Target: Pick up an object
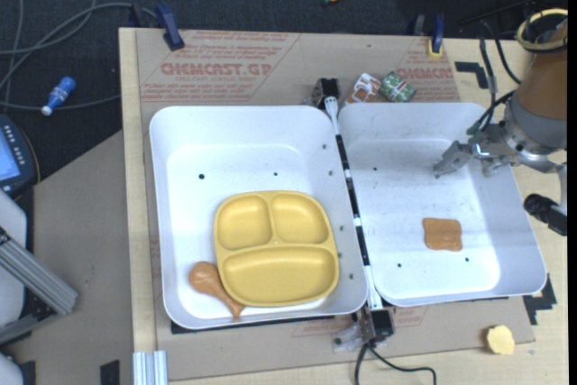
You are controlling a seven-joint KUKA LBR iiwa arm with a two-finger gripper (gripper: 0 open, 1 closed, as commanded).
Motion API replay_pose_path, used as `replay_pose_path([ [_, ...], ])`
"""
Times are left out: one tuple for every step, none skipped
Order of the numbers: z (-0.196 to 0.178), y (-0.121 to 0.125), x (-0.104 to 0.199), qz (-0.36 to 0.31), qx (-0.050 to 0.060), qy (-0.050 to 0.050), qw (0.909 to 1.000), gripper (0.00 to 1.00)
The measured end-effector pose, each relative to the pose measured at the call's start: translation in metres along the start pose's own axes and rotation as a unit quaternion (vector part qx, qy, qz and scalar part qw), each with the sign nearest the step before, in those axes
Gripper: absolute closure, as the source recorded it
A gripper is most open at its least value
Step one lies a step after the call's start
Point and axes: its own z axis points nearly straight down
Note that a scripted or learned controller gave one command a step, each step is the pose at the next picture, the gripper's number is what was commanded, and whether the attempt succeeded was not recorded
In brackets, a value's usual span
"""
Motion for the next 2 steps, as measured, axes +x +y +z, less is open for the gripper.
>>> replay_pose_path([
  [0.034, -0.067, 0.044, 0.001, 0.01, 0.006, 0.9999, 0.0],
  [-0.009, -0.093, -0.005, 0.003, 0.005, 0.002, 1.0, 0.0],
])
